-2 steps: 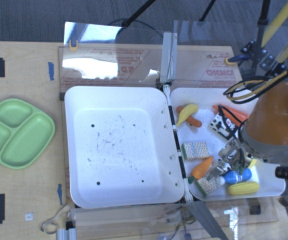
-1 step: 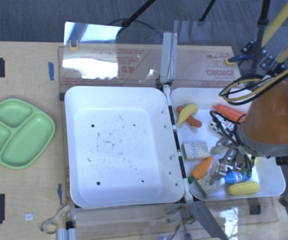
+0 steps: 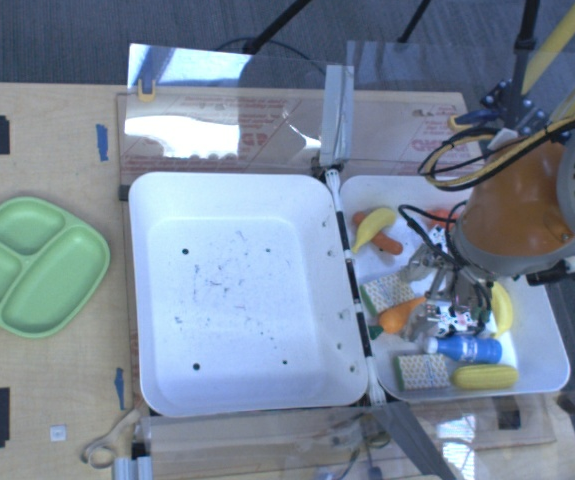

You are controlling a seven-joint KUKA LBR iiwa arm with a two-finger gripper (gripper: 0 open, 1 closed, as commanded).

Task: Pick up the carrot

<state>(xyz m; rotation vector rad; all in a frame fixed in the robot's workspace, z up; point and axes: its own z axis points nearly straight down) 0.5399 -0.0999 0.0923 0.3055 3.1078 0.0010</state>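
Observation:
The carrot [image 3: 400, 316], orange with a bit of green at its left end, lies in the right bin [image 3: 542, 340] near the bin's left wall. My gripper [image 3: 435, 306] hangs low over the bin just to the carrot's right, touching or nearly touching its right end. The wrist and its cables hide the carrot's right tip. The orange band of the arm [image 3: 515, 208] sits above and to the right of the gripper.
The right bin also holds a yellow banana-like piece [image 3: 372, 226], a small red-orange piece [image 3: 389, 245], two speckled sponges [image 3: 387, 290] [image 3: 422, 370], a blue bottle [image 3: 469, 349], a yellow corn cob [image 3: 485, 376] and another yellow fruit [image 3: 503, 308]. The left bin [image 3: 147, 268] adjoins. A green divided plate [image 3: 32, 266] rests at the far left.

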